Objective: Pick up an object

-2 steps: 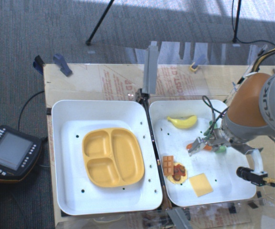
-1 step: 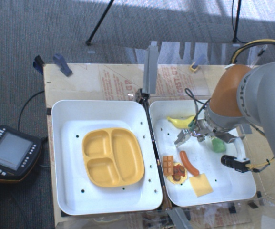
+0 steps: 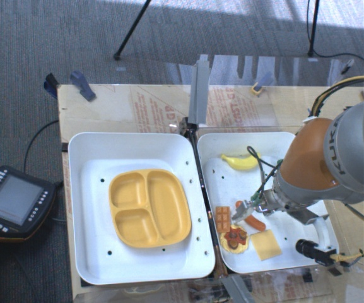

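The fixed camera looks down at a slant on a wooden bench that carries two shallow white bins side by side.

The left bin holds a yellow divided plate with three compartments, lying flat near the bin's middle.

The right bin holds the toy food. A yellow banana lies near the bin's far side, well apart from the rest. A brown waffle piece lies close to the wall that the two bins share. Just below it, a small round pizza with red topping rests near the bin's front edge, and a yellow cheese slice lies just beside the pizza on its right. A red-orange sausage lies between the waffle piece and the cheese slice, slightly above the pizza.

The grey arm, with its orange band, reaches in from the right and bends down over the right bin. The gripper hangs low over the food, its tip close to the sausage and just right of the waffle piece. Whether it touches either cannot be told, and the state of its tips cannot be told at this size.

On the floor to the left of the bench sits a handheld control pendant with a grey screen.
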Available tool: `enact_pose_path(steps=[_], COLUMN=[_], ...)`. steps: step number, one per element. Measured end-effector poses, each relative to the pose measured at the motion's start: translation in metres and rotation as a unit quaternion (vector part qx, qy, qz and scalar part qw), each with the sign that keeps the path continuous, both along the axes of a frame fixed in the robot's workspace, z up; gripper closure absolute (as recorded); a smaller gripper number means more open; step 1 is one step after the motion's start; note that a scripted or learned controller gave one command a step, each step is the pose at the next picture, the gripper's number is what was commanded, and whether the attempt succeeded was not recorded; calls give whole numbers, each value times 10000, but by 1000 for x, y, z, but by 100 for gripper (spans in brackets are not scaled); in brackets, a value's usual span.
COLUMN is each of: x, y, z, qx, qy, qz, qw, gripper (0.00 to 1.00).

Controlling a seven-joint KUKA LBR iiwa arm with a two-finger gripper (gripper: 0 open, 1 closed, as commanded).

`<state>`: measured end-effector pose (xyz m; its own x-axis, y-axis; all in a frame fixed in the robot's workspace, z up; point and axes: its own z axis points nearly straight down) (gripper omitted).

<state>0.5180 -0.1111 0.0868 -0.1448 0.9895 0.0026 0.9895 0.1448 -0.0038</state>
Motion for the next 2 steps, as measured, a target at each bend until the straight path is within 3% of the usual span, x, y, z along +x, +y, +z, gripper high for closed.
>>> enact_pose_path(steps=[1, 2], x=[0, 70], y=[0, 58], z=[9, 105], qx=[6, 0], qy=[3, -65], qz=[-12, 166], qw=[10000, 9998], gripper=[100, 100])
